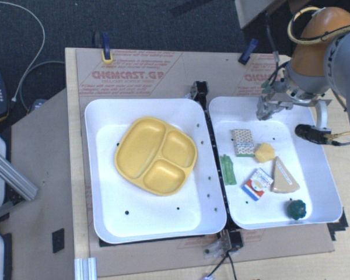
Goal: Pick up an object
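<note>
The gripper (267, 111) hovers at the right bin's (329, 182) far edge, fingers slightly apart and holding nothing; the checkered packet (242, 142) lies just nearer; descend squarely over it, avoiding the yellow block (265, 152) beside it.

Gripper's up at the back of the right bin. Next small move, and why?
Probably shift the gripper toward the patterned packet, then descend. It hangs over bare bin floor at the far end of the right bin with nothing between its fingers; the packet is the nearest item, just forward of it.
</note>
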